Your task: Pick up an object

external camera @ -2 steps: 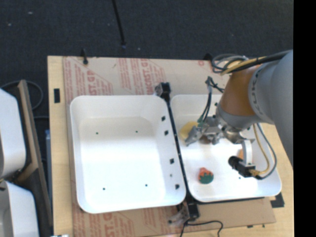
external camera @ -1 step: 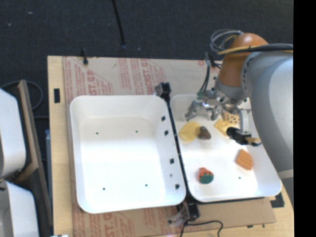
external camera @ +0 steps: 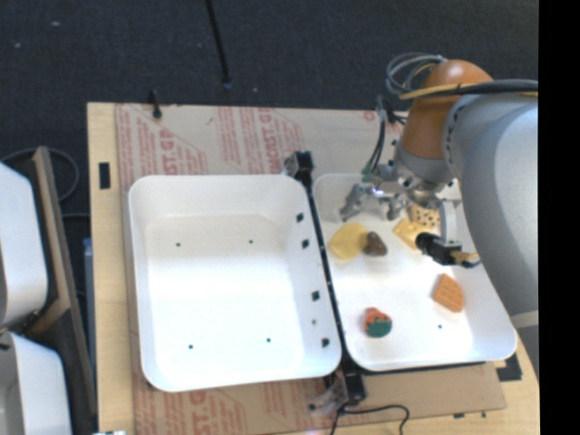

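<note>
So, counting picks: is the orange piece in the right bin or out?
In: the orange piece lies on the right bin's floor.

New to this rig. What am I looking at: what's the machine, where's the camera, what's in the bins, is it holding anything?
There is one camera, fixed above the bench and looking down at a slant. The grey arm with the orange band, reaching in from the right, is a robot. Its hand hangs over the far end of the right bin. That bin holds a yellow chunk, a small brown lump beside it, a dotted yellow piece, an orange piece and a green and red thing. I see nothing gripped in the hand. The left bin sits alongside.
</note>
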Available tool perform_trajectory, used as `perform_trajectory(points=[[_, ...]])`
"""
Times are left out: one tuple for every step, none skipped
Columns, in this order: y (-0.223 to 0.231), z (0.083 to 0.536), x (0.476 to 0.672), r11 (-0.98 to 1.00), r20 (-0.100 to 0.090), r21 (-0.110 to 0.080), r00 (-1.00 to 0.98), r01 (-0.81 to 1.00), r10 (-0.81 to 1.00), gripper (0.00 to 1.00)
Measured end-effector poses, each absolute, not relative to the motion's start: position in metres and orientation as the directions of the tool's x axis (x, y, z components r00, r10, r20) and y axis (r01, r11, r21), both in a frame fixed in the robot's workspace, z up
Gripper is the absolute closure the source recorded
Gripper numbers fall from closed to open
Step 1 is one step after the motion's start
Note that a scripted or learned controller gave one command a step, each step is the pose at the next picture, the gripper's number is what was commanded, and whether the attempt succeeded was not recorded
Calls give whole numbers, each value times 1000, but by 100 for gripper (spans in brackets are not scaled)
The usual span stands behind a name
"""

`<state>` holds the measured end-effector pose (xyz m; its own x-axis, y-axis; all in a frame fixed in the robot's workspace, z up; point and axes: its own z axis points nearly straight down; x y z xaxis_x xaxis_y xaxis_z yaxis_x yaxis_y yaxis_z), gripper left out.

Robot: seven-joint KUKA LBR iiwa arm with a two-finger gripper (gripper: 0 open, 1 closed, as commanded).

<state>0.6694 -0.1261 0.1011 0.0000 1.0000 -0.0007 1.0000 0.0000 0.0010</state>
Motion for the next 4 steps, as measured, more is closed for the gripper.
perform_trajectory(points=[[-126,101,669,0,-1,1,0,1000,1000,0],[-142,125,652,-2,-1,3,2,1000,1000,0],[-141,134,652,-1,-1,2,1,1000,1000,100],[-141,134,651,0,-1,1,0,1000,1000,0]])
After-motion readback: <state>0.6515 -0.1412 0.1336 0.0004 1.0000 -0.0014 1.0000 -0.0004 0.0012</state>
